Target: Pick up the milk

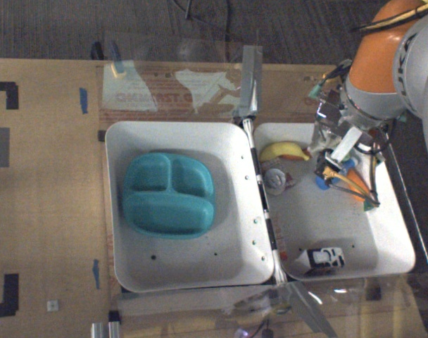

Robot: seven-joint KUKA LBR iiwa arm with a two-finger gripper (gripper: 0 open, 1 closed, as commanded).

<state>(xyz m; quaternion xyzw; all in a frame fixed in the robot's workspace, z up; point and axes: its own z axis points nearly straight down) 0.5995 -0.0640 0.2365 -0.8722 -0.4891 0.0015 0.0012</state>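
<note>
The worktop [45, 189] carries two white bins. The left bin [122, 259], well to the left of the hand, holds a teal divided tray [168, 193]. The right bin [390, 252] lies under the arm [386, 55], whose hand [334, 162] hangs over the bin's upper part; whether the hand is released or clenched cannot be told from this view, and nothing is seen gripped in it. Just left of the hand lies a banana [284, 150], below that a small grey round item [275, 179], and immediately beneath the hand sit blue and orange items [348, 182]. The milk [325, 257], a small dark and white carton, appears to lie on its side near the bin's lower edge, well below the hand. Recommendation: carry the hand down the bin clear of the clutter, centre it over the carton, span its narrow width, descend fully, then close
</note>
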